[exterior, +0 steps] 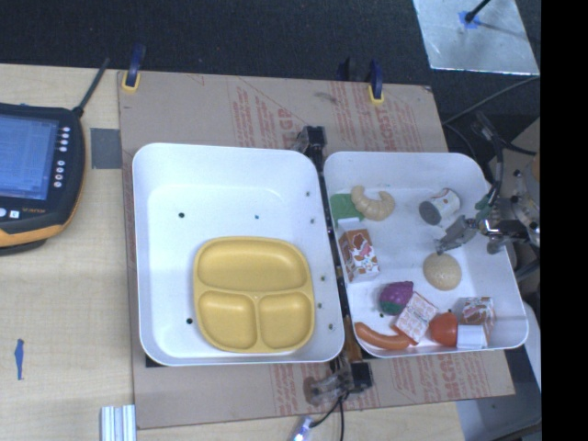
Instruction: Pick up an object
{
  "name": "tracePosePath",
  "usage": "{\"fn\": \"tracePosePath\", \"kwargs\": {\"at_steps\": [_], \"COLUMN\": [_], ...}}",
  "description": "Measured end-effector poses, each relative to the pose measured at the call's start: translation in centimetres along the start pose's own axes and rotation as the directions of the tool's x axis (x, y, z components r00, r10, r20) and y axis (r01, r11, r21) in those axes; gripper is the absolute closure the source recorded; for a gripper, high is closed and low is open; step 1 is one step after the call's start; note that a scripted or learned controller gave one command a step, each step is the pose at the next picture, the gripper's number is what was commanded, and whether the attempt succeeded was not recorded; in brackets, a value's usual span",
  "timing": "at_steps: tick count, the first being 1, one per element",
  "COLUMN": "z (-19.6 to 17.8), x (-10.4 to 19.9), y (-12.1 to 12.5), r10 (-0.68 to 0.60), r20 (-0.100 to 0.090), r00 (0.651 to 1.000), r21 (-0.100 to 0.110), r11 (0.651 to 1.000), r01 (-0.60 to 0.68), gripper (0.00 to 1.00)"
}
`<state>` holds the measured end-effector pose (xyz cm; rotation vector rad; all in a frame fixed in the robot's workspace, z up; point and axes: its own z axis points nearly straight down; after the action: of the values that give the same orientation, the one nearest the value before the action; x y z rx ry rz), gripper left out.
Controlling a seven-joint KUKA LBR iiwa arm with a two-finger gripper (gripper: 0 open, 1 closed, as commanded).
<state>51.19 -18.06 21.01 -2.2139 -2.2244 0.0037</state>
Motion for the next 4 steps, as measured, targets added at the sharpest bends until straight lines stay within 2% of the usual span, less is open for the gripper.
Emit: {"fn": "tracePosePath", "kwargs": {"at_steps": [1, 2, 3, 4], "z": [8.4, 11.9, 10.9, 10.9], "x": [7.6, 8.3, 8.2, 8.2], "y": [0.6, -3.5, -3.5, -3.5], "r10": [-0.003, -0.001, -0.006, -0.006], "r20": [0.001, 0.000, 0.001, 0.001], "r00": [1.000, 1.000, 1.000, 1.000], "r21": [0.000, -0.001, 0.001, 0.000], "r11": [1.000, 1.000, 1.000, 1.000], "r01": [0.003, 0.001, 0.006, 0.006], "gripper": [0.00, 0.00, 1.00, 0.00]}}
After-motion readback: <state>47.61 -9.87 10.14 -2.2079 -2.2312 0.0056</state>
